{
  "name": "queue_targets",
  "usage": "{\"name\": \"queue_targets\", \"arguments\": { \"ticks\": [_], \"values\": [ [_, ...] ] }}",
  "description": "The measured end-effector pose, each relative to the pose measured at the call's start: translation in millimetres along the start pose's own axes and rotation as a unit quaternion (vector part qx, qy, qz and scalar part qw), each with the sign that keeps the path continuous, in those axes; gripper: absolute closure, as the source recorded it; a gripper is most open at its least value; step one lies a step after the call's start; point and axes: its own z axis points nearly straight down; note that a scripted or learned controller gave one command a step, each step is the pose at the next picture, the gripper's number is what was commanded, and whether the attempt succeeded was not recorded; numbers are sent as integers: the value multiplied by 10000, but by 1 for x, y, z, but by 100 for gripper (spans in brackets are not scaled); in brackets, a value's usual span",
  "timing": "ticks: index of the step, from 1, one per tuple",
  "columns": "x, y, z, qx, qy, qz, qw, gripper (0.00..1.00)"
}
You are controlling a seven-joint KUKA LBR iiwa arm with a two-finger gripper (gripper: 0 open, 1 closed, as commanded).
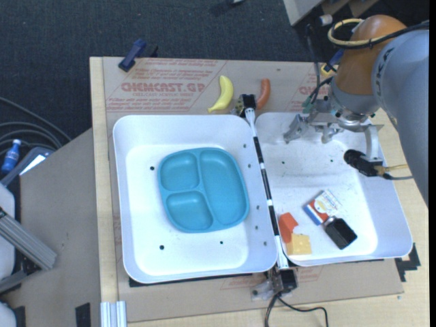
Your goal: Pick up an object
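End effector (pixel 315 127) hovers above the far end of the right shallow white plastic bin (pixel 388 213), fingers spread and holding nothing, presumably staged for a descent. Graspable items cluster at the near end, well apart from it: the black rectangular block (pixel 340 233) lies with its long axis diagonal, beside a small red-white-blue card packet (pixel 321 207).

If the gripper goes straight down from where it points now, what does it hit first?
Probably bare floor of the right shallow white bin, near its far end. The gripper hangs above it, away from the objects, though depth is unclear.
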Motion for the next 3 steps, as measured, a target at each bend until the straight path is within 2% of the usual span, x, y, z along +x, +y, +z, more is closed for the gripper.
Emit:
{"name": "queue_targets", "arguments": {
  "ticks": [1,2,3],
  "values": [
    [30,-1,21,17,5,7,10000,0],
    [30,0,10,6,3,5,10000,100],
    [30,-1,10,8,3,6,10000,0]
  ]
}}
